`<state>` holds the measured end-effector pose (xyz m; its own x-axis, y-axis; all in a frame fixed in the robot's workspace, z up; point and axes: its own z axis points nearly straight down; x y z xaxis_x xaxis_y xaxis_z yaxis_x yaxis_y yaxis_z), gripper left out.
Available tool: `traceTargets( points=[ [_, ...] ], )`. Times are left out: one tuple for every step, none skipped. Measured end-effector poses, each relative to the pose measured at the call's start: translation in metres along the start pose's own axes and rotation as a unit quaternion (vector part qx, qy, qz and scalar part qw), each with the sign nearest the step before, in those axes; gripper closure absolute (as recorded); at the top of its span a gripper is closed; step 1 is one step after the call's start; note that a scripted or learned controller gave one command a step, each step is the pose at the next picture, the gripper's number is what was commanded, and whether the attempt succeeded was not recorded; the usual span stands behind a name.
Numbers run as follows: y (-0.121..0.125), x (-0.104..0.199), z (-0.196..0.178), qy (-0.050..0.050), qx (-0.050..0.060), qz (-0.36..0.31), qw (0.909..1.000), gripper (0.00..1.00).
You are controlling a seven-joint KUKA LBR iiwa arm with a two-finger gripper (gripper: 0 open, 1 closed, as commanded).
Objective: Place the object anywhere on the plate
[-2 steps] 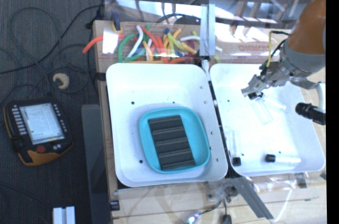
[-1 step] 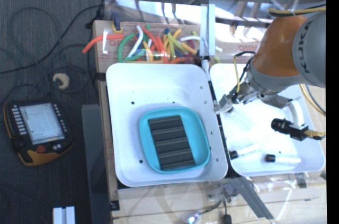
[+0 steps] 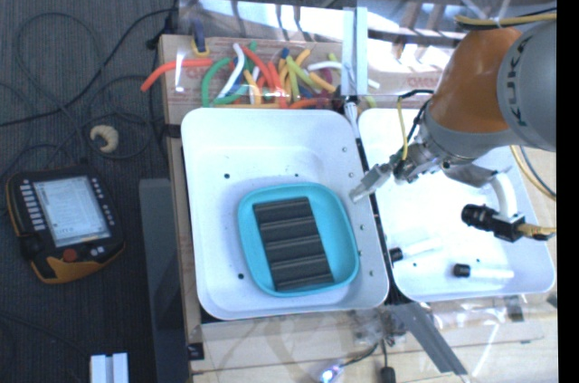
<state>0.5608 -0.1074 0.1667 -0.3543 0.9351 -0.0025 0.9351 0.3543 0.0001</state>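
A teal plate [image 3: 339, 232] lies in the left bin [image 3: 217, 155], towards its front. On the plate rests a dark grey ribbed block [image 3: 289, 244], lengthwise and wholly within the rim. My gripper [image 3: 369, 184] hangs over the divider between the two bins, just right of the plate's far right corner and apart from the block. The grey arm with its orange band [image 3: 475, 91] comes in from the upper right.
The right bin [image 3: 398, 272] holds a black cylindrical piece with a yellow end [image 3: 491, 221] and two white pens with dark caps [image 3: 423, 251] [image 3: 479, 270]. Several coloured cables [image 3: 262, 78] lie behind the left bin. A teach pendant [image 3: 61, 216] sits on the floor at left.
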Motion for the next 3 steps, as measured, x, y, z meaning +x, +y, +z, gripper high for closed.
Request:
traceTargets(
  points=[
    [0.032, -0.054, -0.033, 0.000, -0.001, -0.164, 0.9864, 0.00],
    [0.077, -0.099, -0.073, -0.001, -0.002, -0.309, 0.9510, 0.00],
    [0.055, -0.139, -0.247, -0.001, -0.002, -0.338, 0.9413, 0.00]
  ],
)
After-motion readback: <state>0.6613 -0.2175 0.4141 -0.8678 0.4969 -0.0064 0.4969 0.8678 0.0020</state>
